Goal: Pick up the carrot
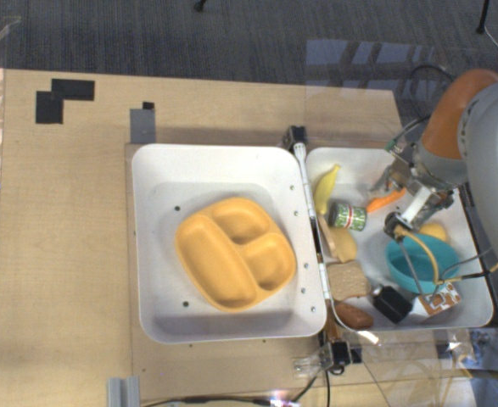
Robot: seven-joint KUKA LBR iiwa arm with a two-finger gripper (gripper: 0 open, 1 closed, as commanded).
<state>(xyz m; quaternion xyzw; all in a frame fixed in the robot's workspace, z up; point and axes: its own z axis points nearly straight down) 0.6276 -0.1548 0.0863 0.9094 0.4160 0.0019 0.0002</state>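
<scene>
Carrot (386, 200) in right bin (478, 312), long axis approx left-right, tilted slightly; lies just left of gripper (401, 219), betw. can (348, 216) & wrist. Jaw state: can't tell, blurred.

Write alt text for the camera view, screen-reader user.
The gripper hangs low in the right bin beside an orange carrot, among a banana, a small can and a teal bowl. The left bin holds a yellow divided tray.

A yellow divided tray (235, 251) lies in the left bin (147, 227).
</scene>
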